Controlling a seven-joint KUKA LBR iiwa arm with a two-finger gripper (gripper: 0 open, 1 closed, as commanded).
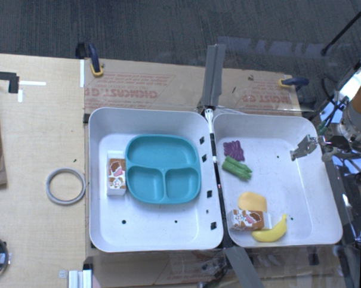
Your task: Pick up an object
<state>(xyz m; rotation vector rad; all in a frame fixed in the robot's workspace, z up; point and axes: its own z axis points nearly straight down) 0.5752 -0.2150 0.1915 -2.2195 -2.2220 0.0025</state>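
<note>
Claw (pixel 304 148): seen at the right bin's upper right edge, above the white floor; whether it is released or clenched cannot be told, and nothing is seen in its grasp.
Right bin (pixel 321 194): five candidates are held here. A purple toy (pixel 233 150) and a green vegetable (pixel 237 168) lie close together near the divider; a yellow-orange piece (pixel 252 202), a small printed carton (pixel 247 220) and a banana (pixel 270 230) are crowded along the front wall.
Left bin (pixel 101 185): a teal divided plate (pixel 164 169) is centred, with a second printed carton (pixel 116 176) just beside its left rim.
Counter (pixel 38 116): a grey ring (pixel 66 185) is left outside the bins (not a likely target).
Stage: judged as approach; no object is lifted yet.
Risk, clutter: the front trio are touching or nearly so, so a descent there could nudge neighbours or catch two at once.
Risk, wall: the banana is set close against the front wall, where a finger could strike the bin.
Risk, shape: the purple and green pieces look low and rounded; a slip from the claw is thought possible.
</note>
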